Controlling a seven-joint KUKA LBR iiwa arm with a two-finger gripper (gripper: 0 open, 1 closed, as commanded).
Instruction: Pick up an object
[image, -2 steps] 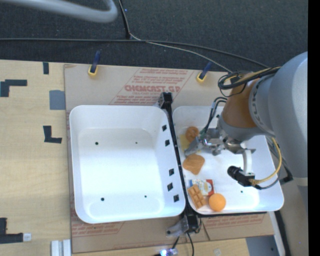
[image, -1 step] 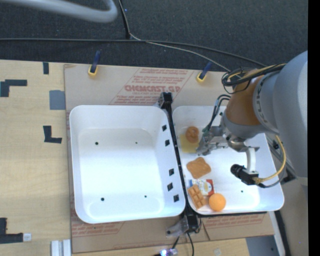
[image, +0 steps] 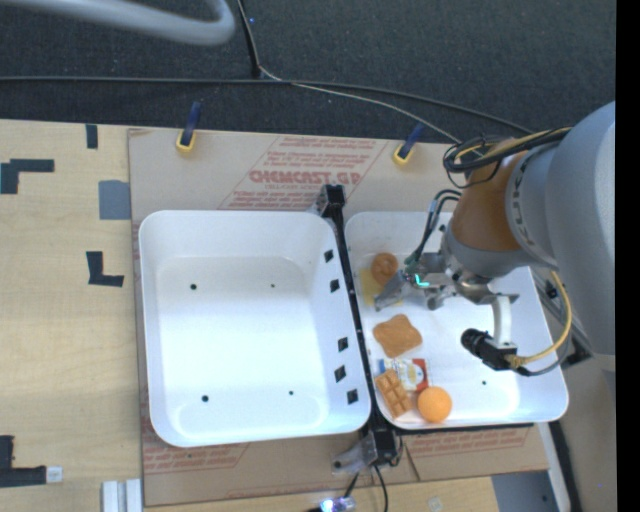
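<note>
Down at the front edge of the right bin (image: 540, 405), an orange ball (image: 434, 404) is sitting next to a small waffle-looking piece (image: 392, 394) and a red-and-white packet (image: 409, 372), all bunched together. Just behind them a toast-coloured bread slice (image: 397, 334) is lying flat on the bin floor. Further back a small brownish round thing (image: 384, 267) is resting near the divider, with something pale yellow (image: 368, 287) just beside it (can't really make out what that one is).

The grey arm (image: 560, 215) is reaching in from the right, and its claw (image: 412, 283) is hanging low over the back part of the right bin, near the brown round thing and the yellow bit. I honestly can't tell whether the claw is apart or together, it's too blurry there, and nothing is visibly clamped in it.

Over on the other side, the left bin (image: 160, 300) is sitting on the cardboard-covered tabletop (image: 290, 170).
</note>
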